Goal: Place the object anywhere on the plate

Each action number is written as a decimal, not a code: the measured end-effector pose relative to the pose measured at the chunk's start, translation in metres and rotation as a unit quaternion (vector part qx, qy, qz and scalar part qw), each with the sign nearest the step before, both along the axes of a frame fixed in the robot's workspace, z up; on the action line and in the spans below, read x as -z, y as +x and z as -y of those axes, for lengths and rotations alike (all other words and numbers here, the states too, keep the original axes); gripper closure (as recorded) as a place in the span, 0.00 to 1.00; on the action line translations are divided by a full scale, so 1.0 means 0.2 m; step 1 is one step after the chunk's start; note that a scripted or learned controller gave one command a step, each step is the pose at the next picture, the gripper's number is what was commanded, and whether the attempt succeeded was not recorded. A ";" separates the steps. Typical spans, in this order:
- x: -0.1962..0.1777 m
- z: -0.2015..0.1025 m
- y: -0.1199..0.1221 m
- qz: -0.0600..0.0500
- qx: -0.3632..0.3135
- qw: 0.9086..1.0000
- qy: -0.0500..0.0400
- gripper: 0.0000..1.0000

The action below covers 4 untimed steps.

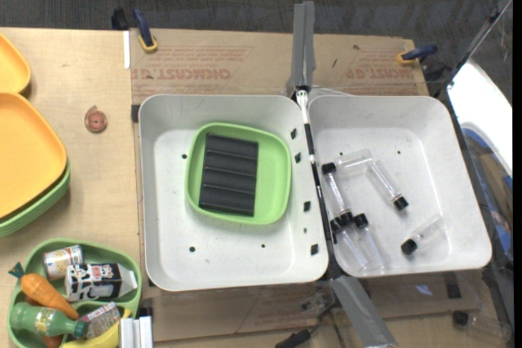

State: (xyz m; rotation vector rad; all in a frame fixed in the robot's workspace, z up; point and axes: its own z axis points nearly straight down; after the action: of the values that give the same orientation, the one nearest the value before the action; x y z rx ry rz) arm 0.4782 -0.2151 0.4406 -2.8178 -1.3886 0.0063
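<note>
From my feed I see the green plate [239,174] sitting in the left bin [159,200], and a dark ribbed block [229,174] already lies flat on its middle, well inside the raised rim on every side. If that block is the object I was meant to move, I judge the placing done, with nothing left but to stay clear. I cannot be sure of it, though, since the right bin [457,175] holds several clear vials with black caps [359,208] scattered toward its near left part, one of them [386,184] lying slantwise near the centre and another [422,239] toward the near right corner. If one of those is the target, the pick has not begun. I cannot tell the state of the tool from this feed, so I report nothing about it. For room: the plate has bare green only as a narrow border around the block, so a second item would have to go on top of it or on the lip. The white floor around the plate is open, widest on the near side. The two bins touch along their shared wall [314,175], and several vials lie close against it, which I judge awkward for a pinch from that side.
</note>
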 end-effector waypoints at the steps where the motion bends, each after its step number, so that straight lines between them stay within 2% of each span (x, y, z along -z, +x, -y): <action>1: 0.00 0.00 0.00 0.001 0.082 0.997 0.000 0.00; 2: 0.00 0.01 0.00 0.001 0.137 0.991 0.000 0.00; 3: 0.81 0.02 0.00 -0.001 0.199 0.980 0.000 0.00; 4: 0.39 0.04 0.00 0.000 0.269 0.963 -0.001 0.00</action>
State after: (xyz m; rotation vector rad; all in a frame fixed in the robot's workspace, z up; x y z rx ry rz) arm 0.4779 -0.2223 0.3629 -3.0878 -0.5791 0.0070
